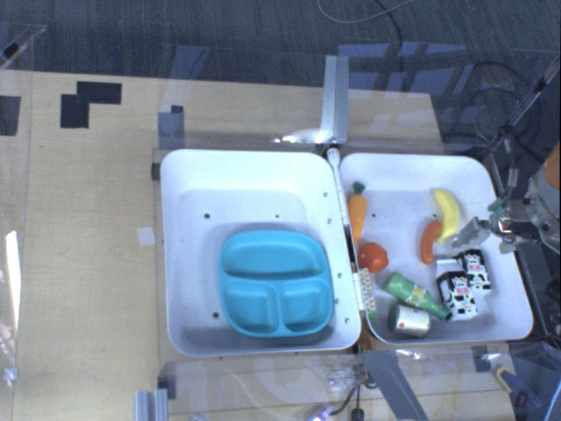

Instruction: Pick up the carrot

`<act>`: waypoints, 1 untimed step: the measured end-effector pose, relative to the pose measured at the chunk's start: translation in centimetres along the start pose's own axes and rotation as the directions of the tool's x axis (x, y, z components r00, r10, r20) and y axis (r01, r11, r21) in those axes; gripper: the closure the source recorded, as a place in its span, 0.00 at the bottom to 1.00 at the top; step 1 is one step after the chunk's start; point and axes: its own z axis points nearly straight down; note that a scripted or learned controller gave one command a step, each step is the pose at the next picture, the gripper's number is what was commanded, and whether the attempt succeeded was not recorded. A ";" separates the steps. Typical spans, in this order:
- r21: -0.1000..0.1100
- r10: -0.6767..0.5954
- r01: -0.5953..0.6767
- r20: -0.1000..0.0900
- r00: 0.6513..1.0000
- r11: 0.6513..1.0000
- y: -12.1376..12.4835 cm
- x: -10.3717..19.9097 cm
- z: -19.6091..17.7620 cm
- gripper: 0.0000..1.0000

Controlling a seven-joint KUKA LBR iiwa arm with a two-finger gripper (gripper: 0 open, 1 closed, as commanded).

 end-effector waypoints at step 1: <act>-0.006 -0.004 0.004 0.001 1.000 1.000 0.2 0.1 -1.1 1.00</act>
